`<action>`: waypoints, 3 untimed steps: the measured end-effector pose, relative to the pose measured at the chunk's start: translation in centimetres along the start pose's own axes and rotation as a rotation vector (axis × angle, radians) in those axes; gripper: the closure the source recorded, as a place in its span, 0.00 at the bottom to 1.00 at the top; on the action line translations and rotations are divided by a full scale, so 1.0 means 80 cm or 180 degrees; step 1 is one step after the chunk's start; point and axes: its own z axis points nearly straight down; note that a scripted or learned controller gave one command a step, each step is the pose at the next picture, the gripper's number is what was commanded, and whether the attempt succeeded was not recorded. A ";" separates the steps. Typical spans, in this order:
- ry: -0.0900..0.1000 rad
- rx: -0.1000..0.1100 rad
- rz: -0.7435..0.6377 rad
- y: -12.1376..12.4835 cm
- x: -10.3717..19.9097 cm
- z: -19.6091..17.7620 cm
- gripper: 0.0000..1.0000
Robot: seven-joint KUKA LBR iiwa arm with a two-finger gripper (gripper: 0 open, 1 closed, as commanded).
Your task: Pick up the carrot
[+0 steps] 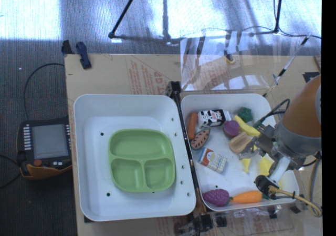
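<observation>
One orange carrot (247,196) lies flat in the right bin (233,180), near the hand (256,146) but apart from it, toward the front wall. The hand hovers over other toys; whether open or closed, I cannot tell. The carrot is not yet lifted, so the whole grasp remains.

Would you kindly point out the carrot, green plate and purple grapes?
carrot (247,197): camera view, middle of its orange body.
green plate (140,145): camera view, its bare large compartment.
purple grapes (216,196): camera view, middle of the bunch.
</observation>
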 end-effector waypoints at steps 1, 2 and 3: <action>-0.0005 0.0006 0.0395 -0.013 0.034 0.016 0.00; 0.0002 -0.0010 0.1109 0.074 -0.038 -0.075 0.00; -0.0013 0.0022 0.1728 0.044 0.051 -0.014 0.00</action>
